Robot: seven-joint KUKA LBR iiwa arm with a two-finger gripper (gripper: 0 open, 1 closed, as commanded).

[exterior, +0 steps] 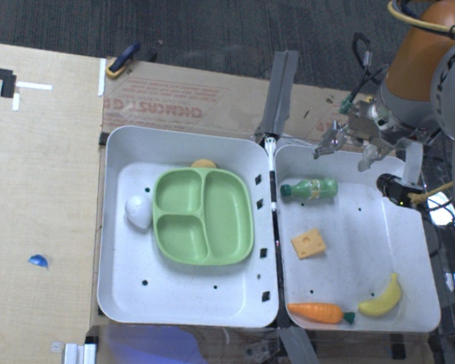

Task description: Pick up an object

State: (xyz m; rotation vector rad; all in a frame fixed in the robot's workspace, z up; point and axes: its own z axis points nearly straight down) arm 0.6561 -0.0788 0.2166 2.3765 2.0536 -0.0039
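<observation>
My gripper [348, 150] hangs above the far edge of the right bin [414, 264], its two fingers spread apart with nothing between them. Just below and left of it a green bottle [309, 190] lies on its side. A yellow cheese wedge [308, 244] rests near the bin's middle. At the front edge lies an orange carrot [316, 312], and a yellow banana [382, 298] sits to its right.
The left bin [119, 205] holds a green divided plate [204, 215], a white ball [138, 210] at the plate's left and a small orange thing [203, 165] peeking out behind it. A metal divider [279, 101] stands between the bins at the back.
</observation>
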